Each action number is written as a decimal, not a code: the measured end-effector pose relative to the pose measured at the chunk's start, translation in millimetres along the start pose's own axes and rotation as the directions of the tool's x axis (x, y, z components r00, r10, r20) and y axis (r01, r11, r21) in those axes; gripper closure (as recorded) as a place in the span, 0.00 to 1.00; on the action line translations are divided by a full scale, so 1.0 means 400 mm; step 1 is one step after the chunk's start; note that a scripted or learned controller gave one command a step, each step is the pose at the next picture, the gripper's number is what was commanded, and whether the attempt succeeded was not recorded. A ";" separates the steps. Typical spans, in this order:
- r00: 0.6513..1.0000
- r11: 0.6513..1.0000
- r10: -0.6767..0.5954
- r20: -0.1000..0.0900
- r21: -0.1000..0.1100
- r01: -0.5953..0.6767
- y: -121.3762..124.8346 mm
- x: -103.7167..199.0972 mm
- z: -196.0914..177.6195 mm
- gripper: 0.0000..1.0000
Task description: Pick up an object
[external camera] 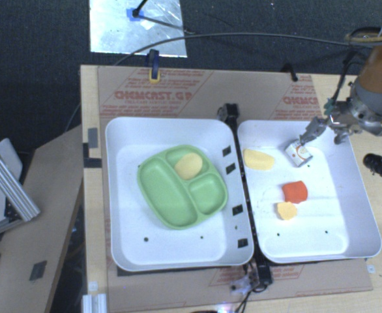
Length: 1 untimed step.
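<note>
My gripper (299, 153) hangs low over the upper middle of the right bin (354, 194), at the end of the grey arm (373, 87) that reaches in from the right. A pale yellow piece (259, 160) lies just left of the gripper, apart from it. Lower down in the same bin sit an orange-red block (295, 191) and a small yellow piece (286, 210), close together. Nothing is visibly held by the gripper.
The left bin (126, 175) holds a green divided plate (171, 201) with a yellow item (189, 165) in its upper compartment. A black hinge strip (240, 175) runs between the bins. Cardboard underlies both, and a metal rail (5, 181) stands at far left.
</note>
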<state>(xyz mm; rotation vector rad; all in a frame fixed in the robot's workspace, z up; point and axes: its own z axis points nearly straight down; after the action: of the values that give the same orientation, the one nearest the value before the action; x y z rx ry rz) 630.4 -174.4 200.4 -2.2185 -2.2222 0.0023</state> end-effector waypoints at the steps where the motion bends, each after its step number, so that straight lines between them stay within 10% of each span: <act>1: 1.000 1.000 0.001 0.001 -0.001 -0.001 0.005 -0.021 0.115 0.00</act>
<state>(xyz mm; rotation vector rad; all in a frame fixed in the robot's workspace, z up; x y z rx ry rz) 632.3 -182.6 154.5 -2.2202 -2.2225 0.0015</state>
